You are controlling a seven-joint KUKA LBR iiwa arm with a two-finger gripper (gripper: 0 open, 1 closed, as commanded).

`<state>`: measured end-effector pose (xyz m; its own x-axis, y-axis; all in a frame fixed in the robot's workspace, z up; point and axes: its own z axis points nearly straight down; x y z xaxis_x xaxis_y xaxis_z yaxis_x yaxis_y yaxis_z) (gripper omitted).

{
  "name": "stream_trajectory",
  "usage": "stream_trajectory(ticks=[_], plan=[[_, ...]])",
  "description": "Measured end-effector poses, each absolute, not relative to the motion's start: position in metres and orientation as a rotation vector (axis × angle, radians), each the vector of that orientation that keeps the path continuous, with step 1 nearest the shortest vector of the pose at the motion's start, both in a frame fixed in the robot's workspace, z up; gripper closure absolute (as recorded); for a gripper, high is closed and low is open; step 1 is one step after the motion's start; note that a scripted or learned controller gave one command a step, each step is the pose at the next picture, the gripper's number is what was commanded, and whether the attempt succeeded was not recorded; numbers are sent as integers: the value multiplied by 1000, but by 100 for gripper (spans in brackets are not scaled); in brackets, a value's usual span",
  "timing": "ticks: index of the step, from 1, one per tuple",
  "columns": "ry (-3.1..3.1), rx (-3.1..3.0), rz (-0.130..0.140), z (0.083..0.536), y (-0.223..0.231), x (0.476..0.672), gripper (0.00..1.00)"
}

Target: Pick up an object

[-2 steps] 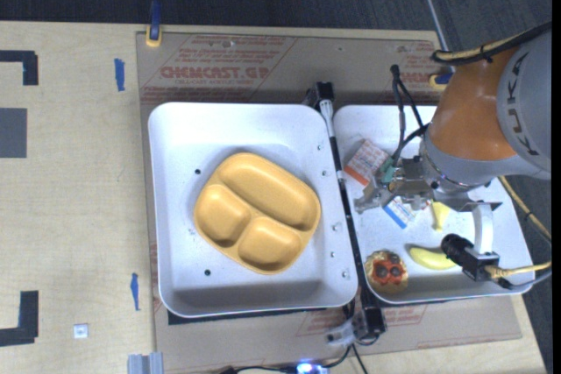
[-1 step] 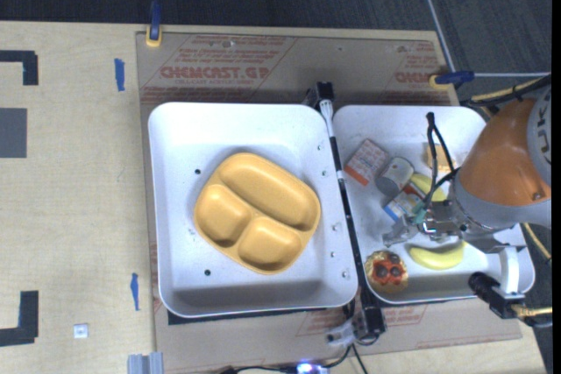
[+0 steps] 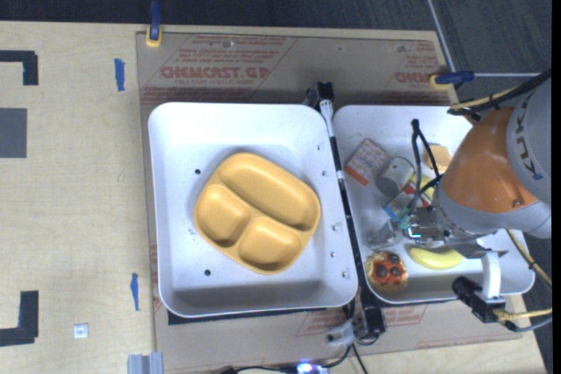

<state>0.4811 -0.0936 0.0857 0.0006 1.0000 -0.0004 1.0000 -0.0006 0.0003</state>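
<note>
Arm (image 3: 491, 175) low over the right bin (image 3: 377, 129), gripper (image 3: 405, 228) among clutter, pincer state impossible to tell, yellow tray (image 3: 256, 211) in left bin (image 3: 175, 188)

The arm (image 3: 517, 162) is a thick, rounded body in grey, with a broad, glossy orange band (image 3: 486, 166) wrapping it above the wrist. Part of a dark letter marking shows on the grey shell at the right edge. A thin black cable (image 3: 419, 149) curves up along the far side of the orange band. Below the band, the wrist narrows into a grey and metallic gripper (image 3: 412, 228) carrying small fittings, with a bluish glint among them.
</note>
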Motion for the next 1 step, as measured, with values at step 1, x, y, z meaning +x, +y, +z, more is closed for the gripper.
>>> stream_trajectory(ticks=[1], plan=[[2215, 2218, 5, 97, -94, 483, 100]])
